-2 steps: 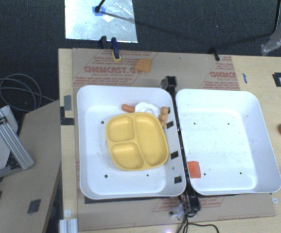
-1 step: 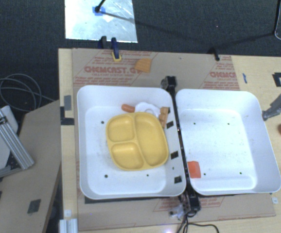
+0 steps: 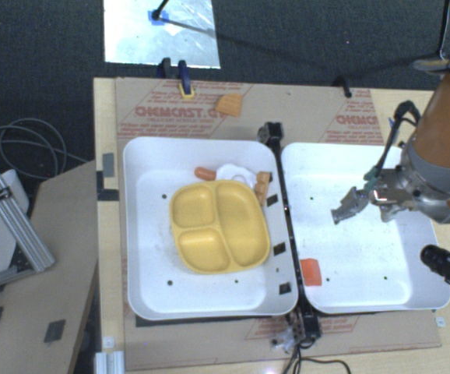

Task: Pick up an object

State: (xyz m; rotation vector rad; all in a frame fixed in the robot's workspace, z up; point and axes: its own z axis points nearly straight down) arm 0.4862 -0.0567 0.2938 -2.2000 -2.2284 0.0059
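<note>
Camera view, as I read it from my remote station:

Bench: cardboard-topped, carrying two shallow white bins side by side.

Left bin: holds a yellow divided plate with three compartments, lying flat near the bin's middle.

Orange sausage-shaped piece: lies just above the plate's upper edge, in the left bin.

White crumpled item: sits just beside that piece, touching the plate's top rim as far as I can tell.

Small tan block: stands near the left bin's right wall, just beside the plate's upper right corner.

Right bin: holds an orange-red block near its lower left corner, close to the wall between the bins.

Tan sponge-like piece: lies on the bench outside both bins, above the left one.

Arm: reaches in from the right, over the right bin.

Pincer: hovers over the right bin's middle, well apart from the orange-red block; I see nothing between its fingers, and I cannot tell whether they are parted or closed.

Reflective sheet: lies on the dark floor beyond the bench.
</note>
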